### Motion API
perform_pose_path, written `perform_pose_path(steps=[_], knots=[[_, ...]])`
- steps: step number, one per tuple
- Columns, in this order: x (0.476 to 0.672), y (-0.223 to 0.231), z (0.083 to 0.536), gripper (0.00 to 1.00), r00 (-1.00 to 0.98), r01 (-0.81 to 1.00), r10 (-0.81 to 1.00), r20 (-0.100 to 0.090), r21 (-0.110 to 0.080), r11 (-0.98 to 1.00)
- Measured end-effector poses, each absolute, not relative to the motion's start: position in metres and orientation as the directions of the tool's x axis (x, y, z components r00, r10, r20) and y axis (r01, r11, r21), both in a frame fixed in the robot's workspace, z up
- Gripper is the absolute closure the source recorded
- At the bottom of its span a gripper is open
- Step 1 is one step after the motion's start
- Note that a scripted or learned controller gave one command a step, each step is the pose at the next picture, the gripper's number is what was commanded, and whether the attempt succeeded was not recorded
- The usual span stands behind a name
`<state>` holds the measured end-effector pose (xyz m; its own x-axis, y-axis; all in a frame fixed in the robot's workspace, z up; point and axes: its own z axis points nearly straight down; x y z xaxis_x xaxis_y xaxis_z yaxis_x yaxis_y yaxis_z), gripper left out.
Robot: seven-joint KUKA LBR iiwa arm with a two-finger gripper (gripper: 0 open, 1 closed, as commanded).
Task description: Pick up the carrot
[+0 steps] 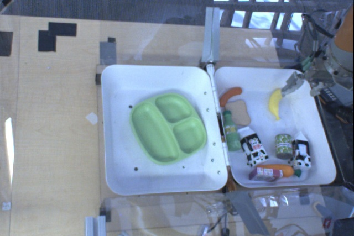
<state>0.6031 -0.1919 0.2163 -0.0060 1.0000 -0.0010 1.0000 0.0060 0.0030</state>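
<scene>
**Reach down the right bin to the carrot**

The end effector (301,81) hovers at the right bin's (323,135) far edge, fingers apart, gripping nothing. The carrot (276,170) lies well below it, by the near wall, touching a purple packet (264,174). Descend centred and close across its narrow width.

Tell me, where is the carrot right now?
The carrot lies near the front edge of the right bin, just in front of the two cow-patterned cartons, beside a purple packet.

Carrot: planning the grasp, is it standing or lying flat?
Lying flat: the carrot rests lengthwise on the right bin floor near its front edge.
</scene>
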Motion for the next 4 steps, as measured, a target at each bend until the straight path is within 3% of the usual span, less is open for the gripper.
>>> perform_pose_path(steps=[1,2,3,4], knots=[[0.601,-0.103,0.121,0.00,-0.286,0.958,0.958,-0.001,0.003,0.286],[0.671,-0.145,0.109,0.00,-0.094,0.996,0.996,-0.003,0.007,0.094],[0.621,-0.190,0.089,0.00,-0.092,0.996,0.996,0.013,0.013,0.092],[0.563,-0.188,0.091,0.00,0.261,0.965,0.965,0.023,0.010,-0.261]])
